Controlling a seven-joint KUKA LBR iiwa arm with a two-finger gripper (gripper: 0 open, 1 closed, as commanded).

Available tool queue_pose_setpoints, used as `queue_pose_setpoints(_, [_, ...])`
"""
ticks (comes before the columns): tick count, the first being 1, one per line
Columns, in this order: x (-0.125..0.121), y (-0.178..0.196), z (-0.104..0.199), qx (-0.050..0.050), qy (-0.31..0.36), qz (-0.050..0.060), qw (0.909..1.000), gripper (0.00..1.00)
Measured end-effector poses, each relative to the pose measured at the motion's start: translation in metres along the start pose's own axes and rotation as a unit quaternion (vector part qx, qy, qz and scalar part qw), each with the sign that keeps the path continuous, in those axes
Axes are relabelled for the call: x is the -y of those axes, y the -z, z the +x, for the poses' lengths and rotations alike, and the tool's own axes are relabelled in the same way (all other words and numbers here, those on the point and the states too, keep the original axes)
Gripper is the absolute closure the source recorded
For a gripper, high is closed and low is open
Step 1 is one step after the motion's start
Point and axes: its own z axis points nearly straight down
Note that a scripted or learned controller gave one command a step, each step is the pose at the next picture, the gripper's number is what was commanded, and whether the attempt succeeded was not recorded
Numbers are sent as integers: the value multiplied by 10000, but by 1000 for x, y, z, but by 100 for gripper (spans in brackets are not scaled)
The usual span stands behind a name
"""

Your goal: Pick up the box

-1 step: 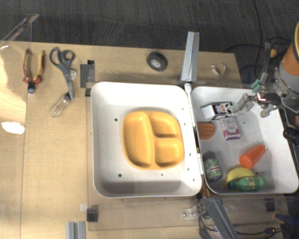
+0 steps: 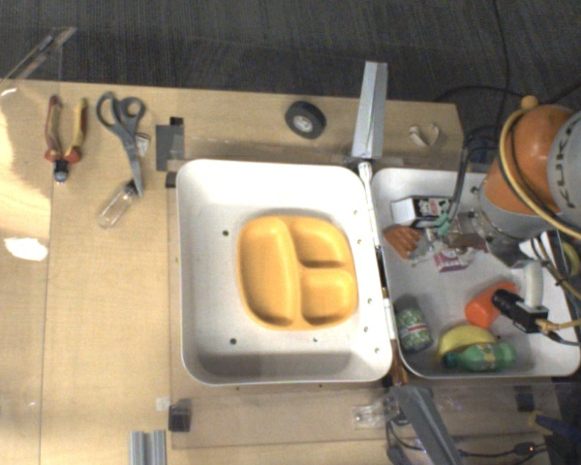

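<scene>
currently the grey arm (image 2: 571, 177) with its orange band reaches in from the right and hangs over the upper part of the right bin (image 2: 562, 364). the gripper (image 2: 453, 232) sits low among the clutter near that bin's upper left; whether it is spread or pressed together cannot be told from this angle, and nothing is visibly pinched. the box (image 2: 414, 207), small and white with dark print, lies in the right bin's upper left corner, just beside the gripper and close to the wall shared with the left bin (image 2: 203, 260). near it are an orange-brown item (image 2: 401, 237) and a small purple-marked packet (image 2: 451, 261). lower in the same bin: a green can (image 2: 412, 326), a yellow banana (image 2: 469, 338), a green bottle (image 2: 478, 357) along the bottom wall, and an orange-red piece (image 2: 482, 310). the left bin holds a yellow divided tray (image 2: 296, 269) at its centre. on the bench (image 2: 87, 337), well apart from the bins, lie scissors (image 2: 126, 129), red-handled pliers (image 2: 64, 134) and a roll of black tape (image 2: 305, 118).
</scene>
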Motion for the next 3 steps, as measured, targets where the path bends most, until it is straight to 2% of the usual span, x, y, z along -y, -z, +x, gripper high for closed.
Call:
queue_pose_setpoints(1, [-3, 13, -2, 32, 9, -52, 10000, 100])
queue_pose_setpoints(2, [-3, 13, -2, 32, 9, -50, 10000, 0])
queue_pose_setpoints(3, [-17, -17, -4, -13, -237, 64, 9997, 0])
